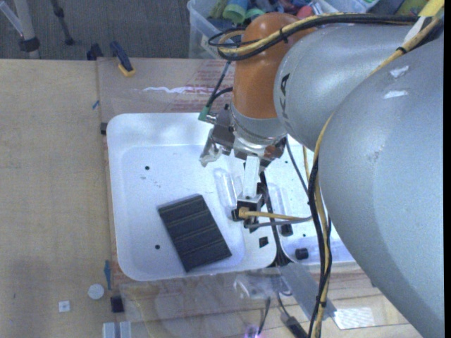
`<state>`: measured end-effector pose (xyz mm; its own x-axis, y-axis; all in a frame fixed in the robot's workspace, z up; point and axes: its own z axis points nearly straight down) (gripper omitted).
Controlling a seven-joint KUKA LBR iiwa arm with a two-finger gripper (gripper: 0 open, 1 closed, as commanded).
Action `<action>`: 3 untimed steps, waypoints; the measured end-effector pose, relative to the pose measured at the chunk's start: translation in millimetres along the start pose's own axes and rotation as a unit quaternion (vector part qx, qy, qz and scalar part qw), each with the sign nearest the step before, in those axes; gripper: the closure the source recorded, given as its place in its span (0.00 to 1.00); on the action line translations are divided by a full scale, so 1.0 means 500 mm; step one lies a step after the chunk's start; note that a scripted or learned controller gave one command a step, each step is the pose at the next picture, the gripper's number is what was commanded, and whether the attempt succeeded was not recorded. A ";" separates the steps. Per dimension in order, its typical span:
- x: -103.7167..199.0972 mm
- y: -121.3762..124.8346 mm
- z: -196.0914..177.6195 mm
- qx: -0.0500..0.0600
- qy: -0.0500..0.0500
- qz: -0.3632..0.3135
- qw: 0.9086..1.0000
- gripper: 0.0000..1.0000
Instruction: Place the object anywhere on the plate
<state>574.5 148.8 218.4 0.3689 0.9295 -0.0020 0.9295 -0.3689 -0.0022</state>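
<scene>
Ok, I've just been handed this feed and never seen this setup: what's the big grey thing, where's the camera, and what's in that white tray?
The big grey shape is a robot arm with an orange band, reaching in from the right. Its gripper, a two-finger hand, hangs over the right part of a shallow white bin. The one camera is fixed above the bench, looking down at a slant. In the bin lies a dark ribbed rectangular block, left of the gripper and apart from it. I can't tell from here whether the gripper holds anything. Behind the bench sits a clear tub of coloured toys.
</scene>
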 end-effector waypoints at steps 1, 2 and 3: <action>-0.023 -0.112 -0.074 0.001 0.000 -0.158 0.987 0.00; -0.042 -0.131 0.123 0.001 0.000 -0.173 0.985 0.00; -0.043 -0.131 0.106 0.001 0.000 -0.172 0.985 1.00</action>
<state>505.7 152.6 165.8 0.0330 0.9995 -0.0007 0.9994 -0.0330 -0.0048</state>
